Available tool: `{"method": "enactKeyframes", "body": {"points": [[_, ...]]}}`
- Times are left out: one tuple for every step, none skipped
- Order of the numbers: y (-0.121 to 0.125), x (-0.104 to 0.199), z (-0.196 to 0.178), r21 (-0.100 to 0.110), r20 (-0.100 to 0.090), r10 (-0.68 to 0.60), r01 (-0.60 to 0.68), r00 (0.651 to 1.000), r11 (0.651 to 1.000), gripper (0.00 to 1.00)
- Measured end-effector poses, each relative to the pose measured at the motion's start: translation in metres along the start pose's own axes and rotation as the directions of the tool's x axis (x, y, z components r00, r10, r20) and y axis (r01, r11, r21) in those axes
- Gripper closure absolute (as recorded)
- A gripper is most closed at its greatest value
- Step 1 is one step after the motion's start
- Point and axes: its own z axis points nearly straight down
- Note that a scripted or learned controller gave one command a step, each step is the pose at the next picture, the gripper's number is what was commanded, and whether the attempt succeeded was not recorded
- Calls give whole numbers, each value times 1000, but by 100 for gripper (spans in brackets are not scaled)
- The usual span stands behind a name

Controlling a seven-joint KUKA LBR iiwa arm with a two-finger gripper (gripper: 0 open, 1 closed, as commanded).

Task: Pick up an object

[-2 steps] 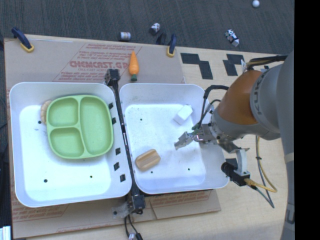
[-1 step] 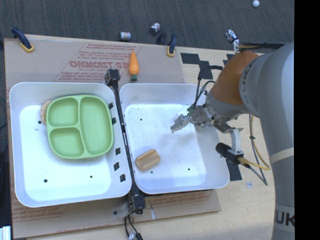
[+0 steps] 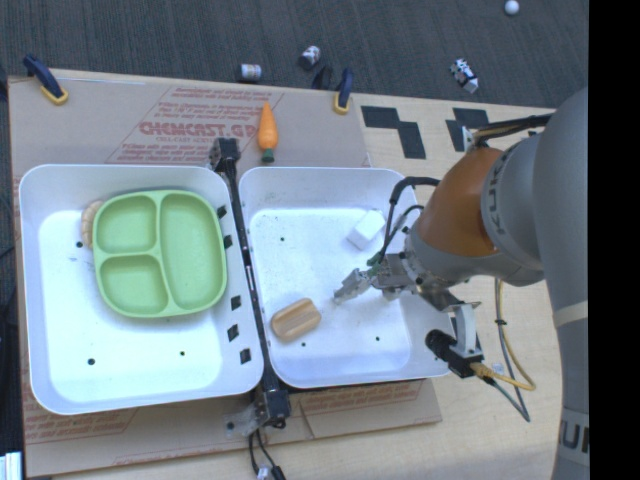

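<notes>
I am a grey robot arm with an orange band above my wrist, reaching in from the right over a table that carries two shallow white bins side by side. My hand hangs low inside the right bin, near its middle, with the metal fingers pointing left toward the divider between the bins. From this slanted overhead angle I cannot tell whether those fingers are spread or pressed together, and nothing is visibly caught between them. Two things lie loose in this bin: a small tan block shaped like a bread roll, just below and left of my hand, apart from it; and a small white block above my hand, toward the bin's far right side. The left bin holds a pale green divided plate with three compartments. A little orange carrot lies on the table beyond the bins. I judge that I am in the approach step, with no pick made yet. The tan block looks like the nearest target; the next move would call for shifting down and left until I am centred over it, lowering around it, then closing and lifting.
</notes>
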Motion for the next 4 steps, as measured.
{"method": "enactKeyframes", "body": {"points": [[73, -18, -1, -3, -1, 3, -3, 1000, 1000, 0], [135, -19, -58, -5, 1, 1, -1, 1000, 1000, 0], [129, 55, -140, -6, 0, 0, 0, 1000, 1000, 0], [137, 77, -104, 0, 0, 1, -1, 1000, 1000, 0]]}}
